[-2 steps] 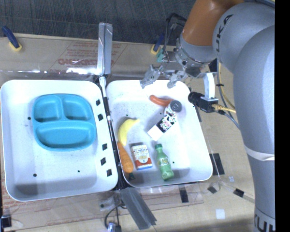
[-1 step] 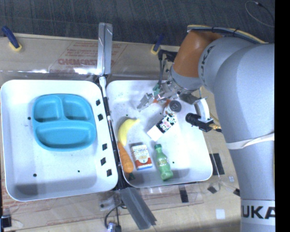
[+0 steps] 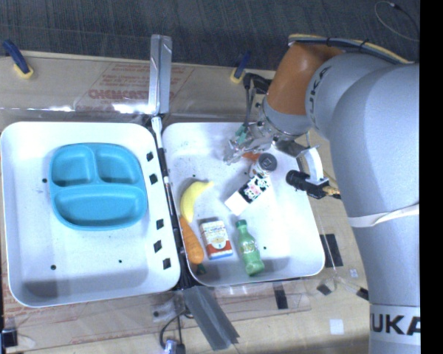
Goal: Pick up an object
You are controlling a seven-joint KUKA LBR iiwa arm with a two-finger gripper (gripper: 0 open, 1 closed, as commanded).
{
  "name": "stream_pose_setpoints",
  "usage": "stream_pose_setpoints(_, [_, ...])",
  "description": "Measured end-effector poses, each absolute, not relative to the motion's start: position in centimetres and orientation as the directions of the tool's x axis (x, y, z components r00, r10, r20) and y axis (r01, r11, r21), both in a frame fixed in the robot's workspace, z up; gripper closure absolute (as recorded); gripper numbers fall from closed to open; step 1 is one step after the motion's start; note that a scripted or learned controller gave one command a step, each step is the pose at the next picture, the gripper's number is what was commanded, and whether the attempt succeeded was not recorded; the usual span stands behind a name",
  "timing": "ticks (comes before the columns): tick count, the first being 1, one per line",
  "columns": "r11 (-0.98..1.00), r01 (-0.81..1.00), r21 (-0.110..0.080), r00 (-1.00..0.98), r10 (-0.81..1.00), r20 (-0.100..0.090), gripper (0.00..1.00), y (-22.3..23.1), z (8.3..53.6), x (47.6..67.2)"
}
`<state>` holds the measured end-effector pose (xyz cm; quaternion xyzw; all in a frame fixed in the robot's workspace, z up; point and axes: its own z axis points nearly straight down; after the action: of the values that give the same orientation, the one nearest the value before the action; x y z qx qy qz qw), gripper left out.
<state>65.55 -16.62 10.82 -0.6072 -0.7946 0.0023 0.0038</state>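
Where the bench runs across the middle of the frame, it is a pale board [image 3: 96, 80] with faint red printing I cannot read, held by blue clamps [image 3: 16, 57] at its upper edge, and dark ribbed flooring [image 3: 133, 6] fills the top of the picture. Two shallow white bins sit side by side on it. The left bin [image 3: 22, 271] holds a blue divided tray [image 3: 98, 184], lying slightly left of the bin's middle.

The right bin [image 3: 303, 260] carries the things I might pick. A yellow banana [image 3: 192, 198] lies at its left side, long axis running from upper right down to lower left, curved. Below it an orange carrot [image 3: 193, 246] lies along the left wall, pointing toward the bottom of the frame. Just right of the carrot a small carton [image 3: 216, 239] with a red and white label lies flat; its print is too small to read. Beside that a green bottle [image 3: 248, 249] lies with its cap toward the top of the frame. A white box with black spots [image 3: 252, 191] sits tilted in the bin's middle.

My gripper [image 3: 245, 144] hangs over the upper part of the right bin, above the spotted box; whether it is clenched or released I cannot tell. On my grey arm at lower right the letters "UKA" [image 3: 393, 323] are readable.
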Motion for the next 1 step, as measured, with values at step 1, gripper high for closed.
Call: stream_pose_setpoints(1, [0.263,0.965,-0.008,-0.263,0.965,0.003,0.00,-16.61,10.82,65.56])
